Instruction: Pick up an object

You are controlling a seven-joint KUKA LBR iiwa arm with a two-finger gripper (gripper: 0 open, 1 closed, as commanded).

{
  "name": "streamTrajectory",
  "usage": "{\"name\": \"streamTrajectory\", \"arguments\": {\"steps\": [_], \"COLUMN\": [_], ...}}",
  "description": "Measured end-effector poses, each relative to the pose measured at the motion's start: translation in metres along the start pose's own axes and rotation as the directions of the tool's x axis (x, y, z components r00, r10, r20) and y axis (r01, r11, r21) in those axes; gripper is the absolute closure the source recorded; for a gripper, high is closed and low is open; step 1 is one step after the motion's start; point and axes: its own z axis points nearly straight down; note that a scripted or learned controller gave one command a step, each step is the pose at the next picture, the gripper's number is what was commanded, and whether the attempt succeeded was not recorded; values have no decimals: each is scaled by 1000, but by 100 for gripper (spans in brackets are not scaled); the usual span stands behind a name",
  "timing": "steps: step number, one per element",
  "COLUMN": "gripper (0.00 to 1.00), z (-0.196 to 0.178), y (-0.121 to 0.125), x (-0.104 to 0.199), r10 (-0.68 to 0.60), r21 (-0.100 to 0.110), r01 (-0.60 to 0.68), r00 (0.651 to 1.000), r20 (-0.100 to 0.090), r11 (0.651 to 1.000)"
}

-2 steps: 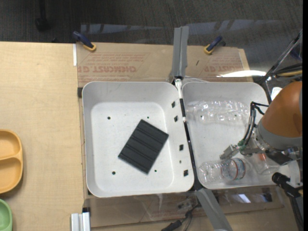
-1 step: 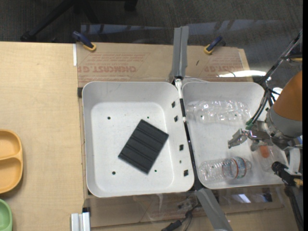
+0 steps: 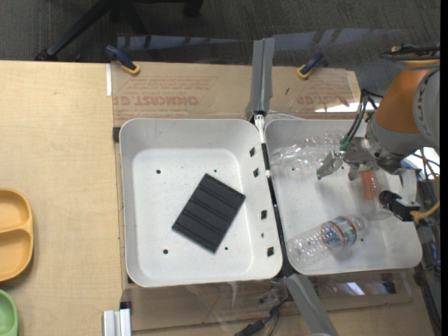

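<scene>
The bench carries two shallow white bins side by side. The left bin (image 3: 140,208) holds one black ribbed slab (image 3: 208,212) lying flat near the bin's centre, its long axis running from about 1 o'clock to 7 o'clock. The right bin (image 3: 308,201) holds a clear plastic bottle (image 3: 327,238) lying on its side toward the bin's 5 o'clock area; its long axis runs from about 2 o'clock to 8 o'clock, and the end bearing a blue-and-red label sits at the 2 o'clock side. Which end is the cap cannot be determined. A crumpled clear plastic item (image 3: 304,152) lies toward the bin's 11 o'clock corner, well apart from the bottle. A small reddish-orange object (image 3: 367,185) lies at the bin's 3 o'clock side, just below the gripper. The arm, grey with an orange band (image 3: 399,110), enters from 3 o'clock and places the gripper (image 3: 348,163) over the upper right part of the right bin, at about 1 o'clock from the bottle. The gripper's opening and any grasped item cannot be determined from this view.
</scene>
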Motion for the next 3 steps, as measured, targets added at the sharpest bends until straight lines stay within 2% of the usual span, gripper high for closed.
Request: {"name": "streamTrajectory", "arguments": {"steps": [1,2,3], "gripper": [0,0,0], "z": [13,-110,-61], "y": [-32,-58,-34], "x": [53,60,-45], "r10": [-3,-12,-125], "r21": [-1,-4,0], "r01": [3,12,125], "r00": [1000,999,992], "r20": [29,31,31], "r11": [1000,1000,992]}}
